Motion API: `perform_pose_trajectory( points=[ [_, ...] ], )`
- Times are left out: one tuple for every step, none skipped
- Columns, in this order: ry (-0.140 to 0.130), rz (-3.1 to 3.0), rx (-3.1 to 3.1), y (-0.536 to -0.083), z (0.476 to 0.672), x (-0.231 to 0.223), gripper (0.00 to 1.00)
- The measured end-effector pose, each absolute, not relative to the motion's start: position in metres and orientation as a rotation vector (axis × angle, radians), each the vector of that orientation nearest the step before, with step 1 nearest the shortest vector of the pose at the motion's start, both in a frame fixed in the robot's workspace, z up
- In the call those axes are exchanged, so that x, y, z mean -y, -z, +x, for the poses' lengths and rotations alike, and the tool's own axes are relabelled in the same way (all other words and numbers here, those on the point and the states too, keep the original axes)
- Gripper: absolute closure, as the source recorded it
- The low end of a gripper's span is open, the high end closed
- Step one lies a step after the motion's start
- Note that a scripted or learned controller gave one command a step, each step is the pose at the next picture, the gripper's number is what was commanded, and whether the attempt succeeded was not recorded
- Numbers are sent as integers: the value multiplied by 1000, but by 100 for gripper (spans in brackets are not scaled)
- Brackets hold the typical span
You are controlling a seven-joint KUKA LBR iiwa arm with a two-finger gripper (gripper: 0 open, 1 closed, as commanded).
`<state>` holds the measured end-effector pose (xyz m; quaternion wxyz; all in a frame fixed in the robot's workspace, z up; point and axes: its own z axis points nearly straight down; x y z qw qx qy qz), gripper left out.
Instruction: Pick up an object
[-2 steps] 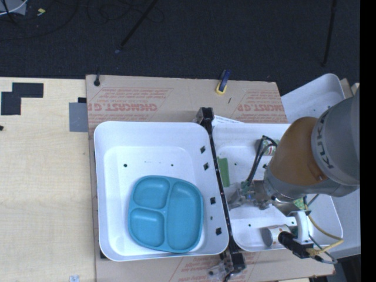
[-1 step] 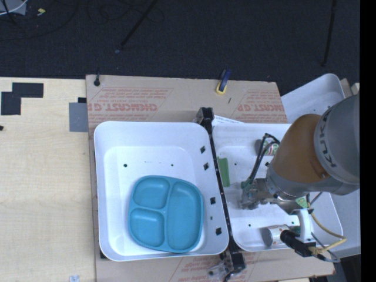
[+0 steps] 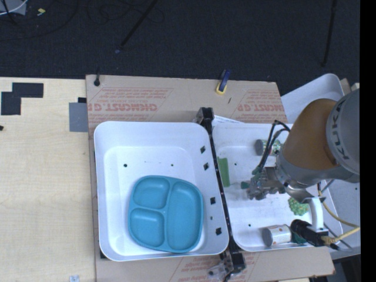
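Observation:
My gripper [image 3: 257, 191] is low in the right bin [image 3: 241, 143], near its middle, under the grey arm with the orange band. A small dark green piece [image 3: 244, 184] lies right at the gripper's left side, and I cannot tell whether it is touched. A long green stick [image 3: 224, 172] lies along the bin's left wall. A small grey object [image 3: 259, 147] sits toward the back. A pale green lumpy item [image 3: 297, 206] lies to the right of the gripper, partly hidden by the arm. A grey cylinder [image 3: 276, 235] rests by the front wall.
The left bin [image 3: 111, 151] holds a blue divided plate [image 3: 166, 213] in its front half. A black divider [image 3: 214, 175] with clips runs between the two bins. A blue and yellow clamp [image 3: 222, 82] sits on the cardboard behind them.

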<state>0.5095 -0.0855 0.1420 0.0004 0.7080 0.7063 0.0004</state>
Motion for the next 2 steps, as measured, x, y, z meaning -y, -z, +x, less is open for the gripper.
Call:
perform_pose_trajectory(
  points=[
    [-1, 2221, -2221, -185, 510, 91, 100],
    [-3, 2220, -2220, -230, 510, 91, 100]
  ],
)
